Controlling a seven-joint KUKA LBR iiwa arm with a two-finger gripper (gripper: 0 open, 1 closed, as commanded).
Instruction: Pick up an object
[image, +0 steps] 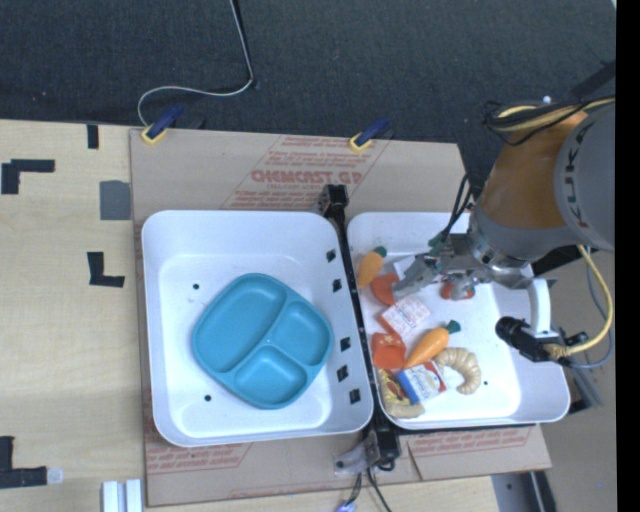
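The hand (425, 275) hangs low over the upper part of the right bin (535, 400), above a white packet (407, 318); whether its fingers are apart or together I cannot tell. Below it lie a carrot (430, 345) and a croissant (462, 367). The left bin (165, 250) holds a blue divided plate (262, 340).

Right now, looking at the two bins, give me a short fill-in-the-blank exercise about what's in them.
1. The blue divided plate lies in the ____ bin of the view.
2. The plate has ____ compartments.
3. The toy carrot and the croissant lie in the ____ bin of the view.
4. The claw is over the ____ bin.

Missing words: left; three; right; right
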